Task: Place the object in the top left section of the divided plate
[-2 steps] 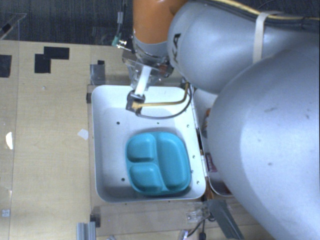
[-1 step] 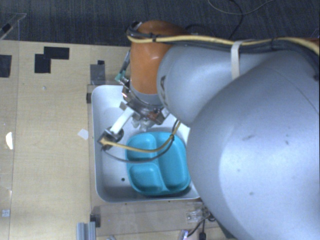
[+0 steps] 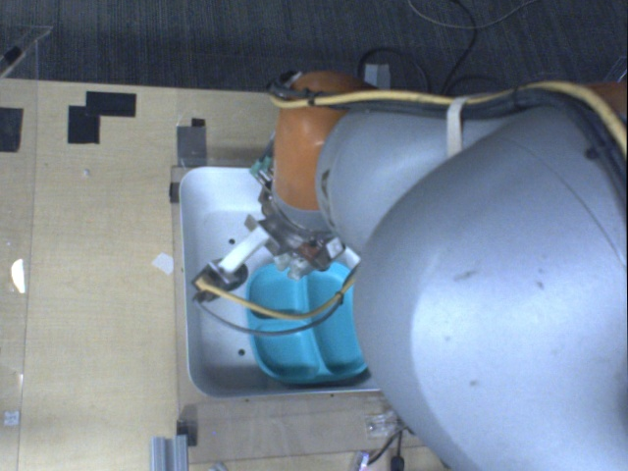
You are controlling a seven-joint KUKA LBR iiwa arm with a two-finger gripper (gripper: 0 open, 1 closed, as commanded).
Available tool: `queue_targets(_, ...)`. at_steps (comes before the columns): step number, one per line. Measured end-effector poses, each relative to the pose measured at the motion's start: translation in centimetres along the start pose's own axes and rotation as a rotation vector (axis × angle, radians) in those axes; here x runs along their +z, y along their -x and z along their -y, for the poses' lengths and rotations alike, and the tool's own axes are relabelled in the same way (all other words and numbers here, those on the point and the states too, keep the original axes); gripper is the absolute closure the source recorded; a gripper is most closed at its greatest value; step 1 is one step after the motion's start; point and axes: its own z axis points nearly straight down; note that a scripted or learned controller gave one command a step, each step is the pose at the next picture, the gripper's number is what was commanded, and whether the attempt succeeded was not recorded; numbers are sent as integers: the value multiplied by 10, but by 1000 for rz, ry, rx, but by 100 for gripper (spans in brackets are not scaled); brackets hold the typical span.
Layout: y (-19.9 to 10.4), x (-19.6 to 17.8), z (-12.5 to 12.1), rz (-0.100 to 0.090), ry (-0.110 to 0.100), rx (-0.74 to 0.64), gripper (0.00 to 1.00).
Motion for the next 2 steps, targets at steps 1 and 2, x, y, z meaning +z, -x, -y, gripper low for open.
queue_targets(1,-46,-167,-22,-2,2,47,100)
queue_targets(2,-19,-21,9,2,1,138,100)
